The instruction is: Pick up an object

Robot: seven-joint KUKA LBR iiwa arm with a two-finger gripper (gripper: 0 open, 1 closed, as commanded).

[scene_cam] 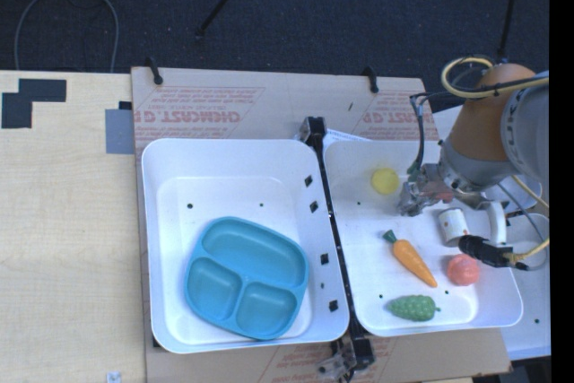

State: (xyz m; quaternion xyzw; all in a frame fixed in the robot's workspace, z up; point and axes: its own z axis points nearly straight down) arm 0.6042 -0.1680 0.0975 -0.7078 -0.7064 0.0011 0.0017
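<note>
From the camera above the bench, two shallow white bins sit side by side on a cardboard-covered board, split by a black divider that runs down between them. The left bin holds a blue compartment tray, lying flat in the lower middle of the bin with its three sections facing up. The right bin carries the small items: a yellow ball near the upper middle, an orange carrot with a green top lying at a slant in the centre, a green bumpy piece (it looks like a bunch of grapes) near the lower rim, and a pinkish-red round fruit toward the right side, just beside the carrot's lower end but apart from it. The arm enters from the right, its orange band above the wrist plain to see, and bends down into the right bin. The gripper hangs low over the bin floor, just right of the yellow ball and above the carrot's green top; it touches neither as far as can be seen. Its tip is small and blurred against the wrist hardware, so how wide it stands cannot be told, and nothing can be seen in its hold. A white cylindrical part and black cabling sit on the wrist beside it.
</note>
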